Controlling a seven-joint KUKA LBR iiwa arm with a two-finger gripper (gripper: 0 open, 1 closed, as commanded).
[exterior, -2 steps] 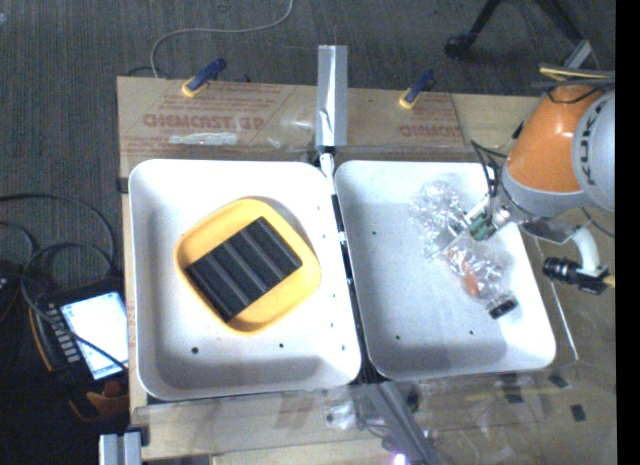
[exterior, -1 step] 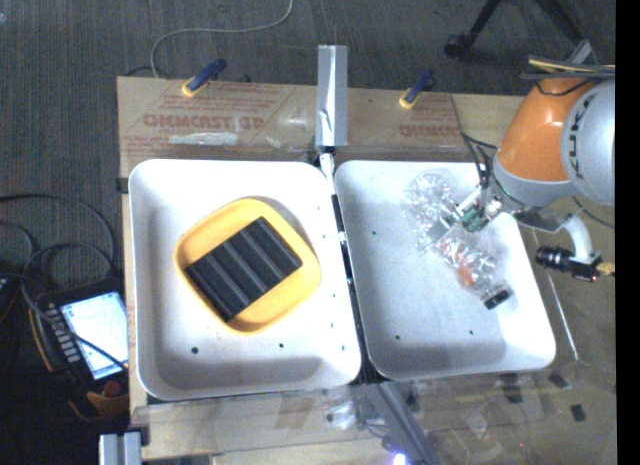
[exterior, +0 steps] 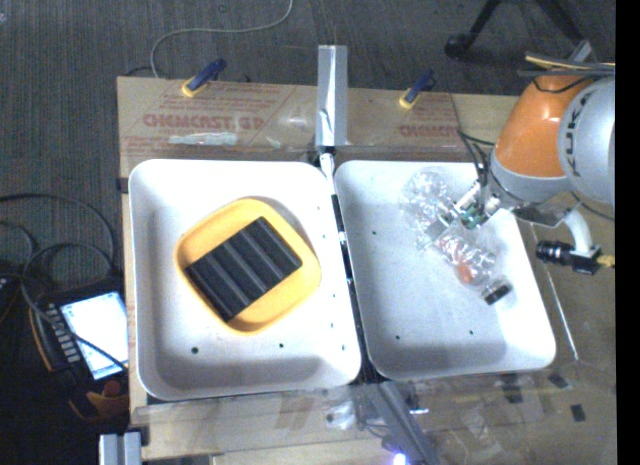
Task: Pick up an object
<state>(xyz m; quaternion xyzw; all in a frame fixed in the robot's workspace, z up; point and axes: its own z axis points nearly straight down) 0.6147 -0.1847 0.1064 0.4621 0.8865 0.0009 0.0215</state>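
The arm (exterior: 560, 143) enters from the right of the right-hand bin (exterior: 400, 343) and hangs over that bin's upper right corner. Its orange band, rounded and broad, sits above the bin's right rim, with the grey body beyond it further out to the right. From the band the wrist slants down and leftward into the bin, ending in the gripper (exterior: 468, 215) (small and dark, its tip too blurred to read) just inside the bin's upper right part, low above the floor.
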